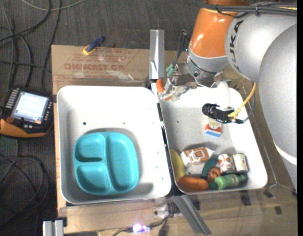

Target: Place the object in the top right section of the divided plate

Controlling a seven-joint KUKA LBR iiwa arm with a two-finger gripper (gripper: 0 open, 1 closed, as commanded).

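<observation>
Viewing from above: two white bins sit side by side on the worktop (63, 50), the arm (230, 28) reaching in from the right.
Tool: the tool (177, 86) sits over the upper left corner of the right bin (191, 127); whether it is spread or pressed together cannot be told, and nothing can be made out in it.
Task object: not singled out by the instruction; judged to be one of the small items in the right bin, all well apart from the plate.
Right bin contents: a small red, white and blue item (213, 129) lies alone near the middle; along the lower edge crowd a yellow piece (177, 163), an orange-and-white packet (197, 155), an orange-red piece (193, 183), a green bottle (228, 181) and a small can (237, 162).
Handling: these look like light toy groceries, mostly stiff and smooth, so likely to slip; the lone item seems easiest to take across its narrow sides.
Left bin (65, 107): holds the teal divided plate (106, 162), its sections bare.
Destination: the plate's top right section.
</observation>
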